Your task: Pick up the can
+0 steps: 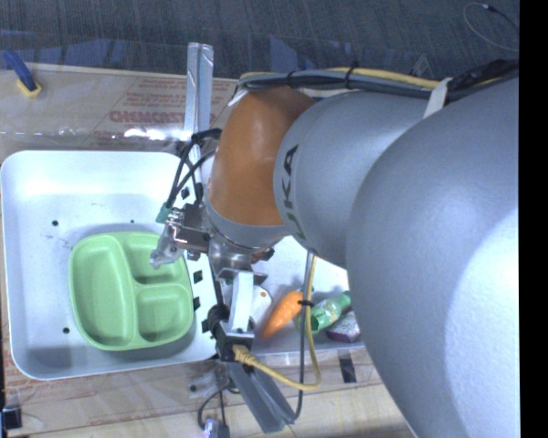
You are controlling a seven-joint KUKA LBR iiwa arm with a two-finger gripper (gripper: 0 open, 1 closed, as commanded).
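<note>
Camera view. The grey arm (411,245) reaches in from the right and covers most of the right-hand bin; its orange band (251,162) sits above the wrist, over the divide between the two bins. The landmark is the green sectioned tray (132,290), which lies flat in the left white bin (23,245), toward that bin's near-right part.

The gripper (164,249) hangs over the tray's upper right corner, at the rim of the top compartment. Its metal tip is blurred and partly masked by wrist hardware; how its fingers stand cannot be told, and nothing can be made out between them.

To the right of the tray, past the bin wall and under the arm, an orange carrot-shaped item (281,313) lies tilted. Just beside it, further right, is a green-and-purple item (333,316), largely hidden by the arm.

The can cannot be identified with confidence. A yellow cable (274,372) loops below the wrist, toward the near edge of the bench.
</note>
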